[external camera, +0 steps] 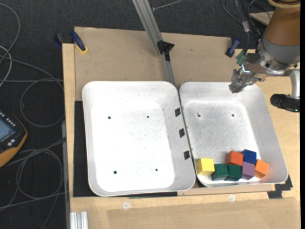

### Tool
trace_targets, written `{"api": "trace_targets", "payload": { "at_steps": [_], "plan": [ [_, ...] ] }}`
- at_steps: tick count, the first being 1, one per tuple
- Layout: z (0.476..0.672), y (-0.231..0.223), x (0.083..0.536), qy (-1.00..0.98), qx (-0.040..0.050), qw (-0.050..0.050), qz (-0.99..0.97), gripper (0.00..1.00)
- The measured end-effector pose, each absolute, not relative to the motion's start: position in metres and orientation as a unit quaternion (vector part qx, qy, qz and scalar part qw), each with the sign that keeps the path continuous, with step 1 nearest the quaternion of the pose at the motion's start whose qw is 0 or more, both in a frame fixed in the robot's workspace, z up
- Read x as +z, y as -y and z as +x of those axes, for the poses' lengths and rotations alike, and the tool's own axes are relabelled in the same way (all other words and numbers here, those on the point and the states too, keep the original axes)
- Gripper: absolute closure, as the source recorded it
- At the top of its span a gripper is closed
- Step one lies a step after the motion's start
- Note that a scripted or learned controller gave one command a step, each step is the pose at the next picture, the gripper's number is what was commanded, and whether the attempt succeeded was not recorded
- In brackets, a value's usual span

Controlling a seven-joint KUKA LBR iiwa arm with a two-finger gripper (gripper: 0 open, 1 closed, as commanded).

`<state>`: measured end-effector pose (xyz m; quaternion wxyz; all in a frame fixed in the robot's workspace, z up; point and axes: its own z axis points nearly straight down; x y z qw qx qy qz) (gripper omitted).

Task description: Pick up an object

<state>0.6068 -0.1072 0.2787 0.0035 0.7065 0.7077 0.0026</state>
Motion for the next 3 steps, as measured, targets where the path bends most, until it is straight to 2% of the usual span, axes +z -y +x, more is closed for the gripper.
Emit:
{"api": "trace_targets", "payload": {
  "at_steps": [2, 3],
  "plan": [
    [0.608, -0.012, 0.279, -0.710, 0.0007, -0.001, 0.705, 1.00],
    [0.598, -0.065, 0.277, -0.710, -0.0002, -0.002, 0.705, 1.00]
  ]
}}
